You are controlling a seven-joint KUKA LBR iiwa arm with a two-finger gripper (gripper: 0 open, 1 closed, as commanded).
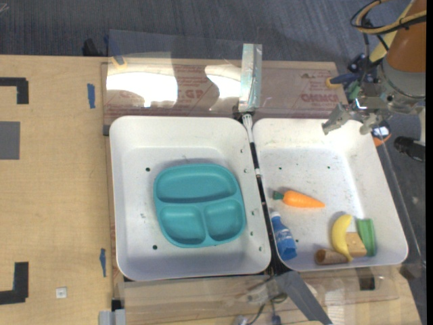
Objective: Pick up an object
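The toy carrot (302, 199) lies near the middle of the right bin (396, 202), its long axis running left to right with the green stem end leftward. It sits down and to the left of the end effector (355, 118), which hangs over that bin's far right corner, well apart. Whether the end effector is spread or pressed together I cannot tell. A banana (340, 232), blue bottle (283, 238) and cork (329, 255) lie nearer the front wall.

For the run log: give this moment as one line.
claw: above right bin's far right corner, nothing held | carrot, banana, blue bottle: lying in right bin | teal tray: in left bin
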